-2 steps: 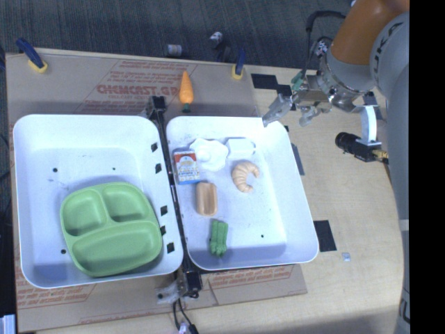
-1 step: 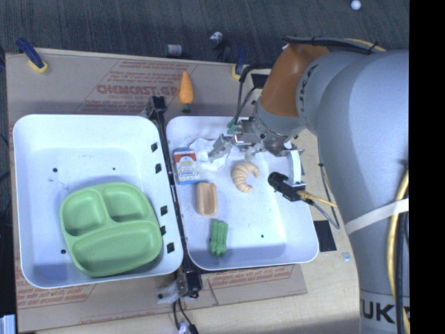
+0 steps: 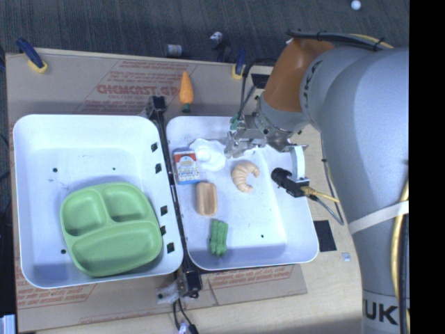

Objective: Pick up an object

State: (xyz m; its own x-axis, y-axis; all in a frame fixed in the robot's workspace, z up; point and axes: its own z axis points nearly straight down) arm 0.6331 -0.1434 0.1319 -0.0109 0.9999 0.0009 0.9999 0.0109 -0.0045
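Note:
The right bin (image 3: 299, 242) holds a croissant (image 3: 243, 175), a tan bread-like block (image 3: 206, 198), a green toy (image 3: 218, 237), a small red and blue carton (image 3: 185, 166) and a white crumpled item (image 3: 208, 153). My gripper (image 3: 240, 142) hangs over the bin's back part, just above the croissant and right of the white item. I see nothing held between its fingers.
The left bin (image 3: 35, 138) carries a green divided tray (image 3: 110, 227). An orange carrot toy (image 3: 185, 88) lies on the cardboard behind the bins. The grey arm (image 3: 361, 138) covers the right side. A black clip (image 3: 158, 105) sits where the bins meet.

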